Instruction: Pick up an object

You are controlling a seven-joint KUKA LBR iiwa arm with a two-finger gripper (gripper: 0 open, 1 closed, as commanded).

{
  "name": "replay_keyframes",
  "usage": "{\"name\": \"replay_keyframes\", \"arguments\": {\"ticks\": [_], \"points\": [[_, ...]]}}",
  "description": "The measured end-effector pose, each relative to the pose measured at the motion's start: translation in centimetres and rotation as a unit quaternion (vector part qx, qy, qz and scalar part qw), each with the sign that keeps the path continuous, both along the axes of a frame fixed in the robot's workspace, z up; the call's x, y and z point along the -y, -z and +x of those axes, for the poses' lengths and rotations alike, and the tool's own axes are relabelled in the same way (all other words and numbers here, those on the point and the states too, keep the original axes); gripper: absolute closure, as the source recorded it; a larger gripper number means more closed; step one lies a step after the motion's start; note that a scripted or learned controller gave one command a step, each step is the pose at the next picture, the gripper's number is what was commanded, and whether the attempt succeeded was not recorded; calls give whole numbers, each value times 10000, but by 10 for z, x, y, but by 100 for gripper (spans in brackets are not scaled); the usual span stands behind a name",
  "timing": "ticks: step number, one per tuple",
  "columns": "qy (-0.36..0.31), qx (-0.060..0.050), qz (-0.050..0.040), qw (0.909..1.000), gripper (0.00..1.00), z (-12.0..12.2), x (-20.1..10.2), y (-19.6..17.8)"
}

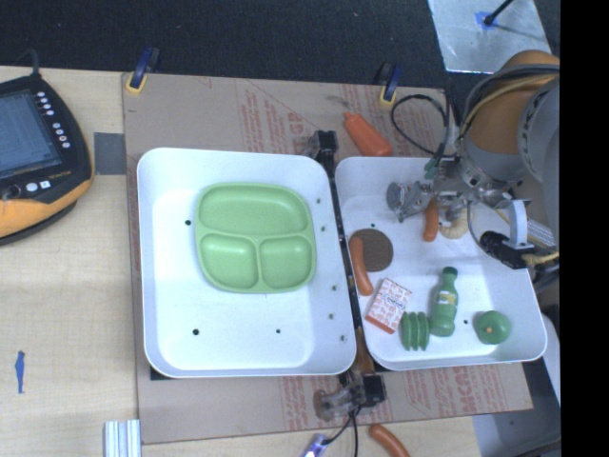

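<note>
Orange carrot (390,439) on counter (67,331) at near edge. Left bin (171,350): green divided plate (255,235), wide margins. Right bin (381,350): bottle (443,302), green apple (492,327), red-white packet (388,305), brown disc (374,248). Gripper (433,219) at far side, fingers grasping small orange piece (431,225).

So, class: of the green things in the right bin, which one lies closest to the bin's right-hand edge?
The round green apple-like ball; the upright green bottle and ribbed green piece both sit further left.
</note>
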State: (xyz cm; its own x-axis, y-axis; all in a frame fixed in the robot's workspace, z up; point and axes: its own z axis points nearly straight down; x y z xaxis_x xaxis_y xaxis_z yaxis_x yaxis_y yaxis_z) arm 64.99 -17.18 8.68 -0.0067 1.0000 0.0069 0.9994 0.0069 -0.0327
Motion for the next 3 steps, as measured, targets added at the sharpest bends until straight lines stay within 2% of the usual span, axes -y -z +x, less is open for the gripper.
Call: {"name": "replay_keyframes", "arguments": {"ticks": [1,2,3], "points": [[10,-16,-23,10000,0,-1,-16,0],[-13,-7,57,10000,0,2,10,-1],[5,20,-23,10000,0,1,-25,-1]]}}
